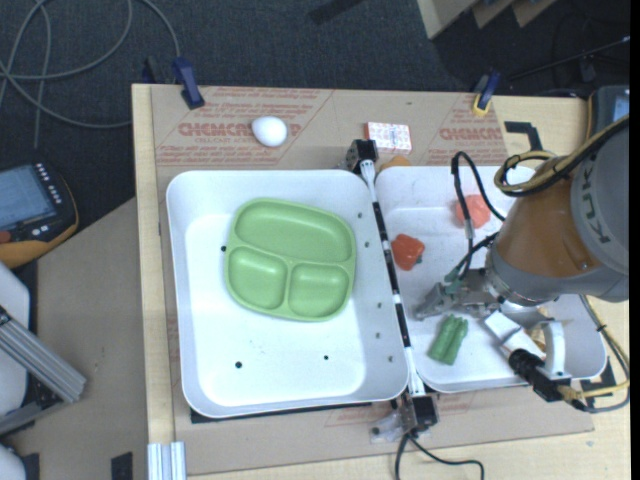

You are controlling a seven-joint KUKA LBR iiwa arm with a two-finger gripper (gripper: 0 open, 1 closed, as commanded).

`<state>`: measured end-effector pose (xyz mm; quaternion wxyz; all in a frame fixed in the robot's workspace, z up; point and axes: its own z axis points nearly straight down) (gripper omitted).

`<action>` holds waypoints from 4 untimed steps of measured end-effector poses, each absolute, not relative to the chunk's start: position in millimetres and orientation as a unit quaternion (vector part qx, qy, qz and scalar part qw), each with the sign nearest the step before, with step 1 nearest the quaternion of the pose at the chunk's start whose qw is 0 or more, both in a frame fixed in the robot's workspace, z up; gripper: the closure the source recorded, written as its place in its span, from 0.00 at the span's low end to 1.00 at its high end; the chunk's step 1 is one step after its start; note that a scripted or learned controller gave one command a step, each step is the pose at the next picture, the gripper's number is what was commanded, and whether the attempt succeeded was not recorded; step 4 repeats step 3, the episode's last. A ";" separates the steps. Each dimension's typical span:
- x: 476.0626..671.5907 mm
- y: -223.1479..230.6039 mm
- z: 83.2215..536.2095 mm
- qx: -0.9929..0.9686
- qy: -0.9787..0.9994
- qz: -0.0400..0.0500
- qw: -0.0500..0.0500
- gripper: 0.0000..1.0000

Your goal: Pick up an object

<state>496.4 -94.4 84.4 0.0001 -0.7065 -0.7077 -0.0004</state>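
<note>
Green divided plate (291, 259) in left bin (200, 298), toward its back. Right bin (425, 193) holds red block (407, 252) just beside divider, pink-red piece (472, 209) further back, green object (448, 339) near front. Arm (550, 238) over right bin; fingers (450, 299) low, just behind green object, nothing seen between them, spread or pressed together: cannot tell. White egg (269, 130) on worktop (300, 118) behind left bin.

The tabletop (160, 268) is pale wood, overlaid by a printed cardboard sheet (300, 118). Two white bins sit on it, touching: the right bin (425, 193) under the hand (440, 303), the left bin (190, 298) beside it. Beyond the hand, on the cardboard, lie a white egg-like ball (269, 130) and a small patterned box (389, 136).
</note>
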 end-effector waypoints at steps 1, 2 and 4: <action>478.6 -99.8 84.2 -0.707 -0.707 0.000 0.001 0.00; 478.9 -99.6 93.9 -0.707 -0.707 0.000 0.001 1.00; 534.3 -31.9 189.6 -0.707 -0.708 -0.001 0.000 1.00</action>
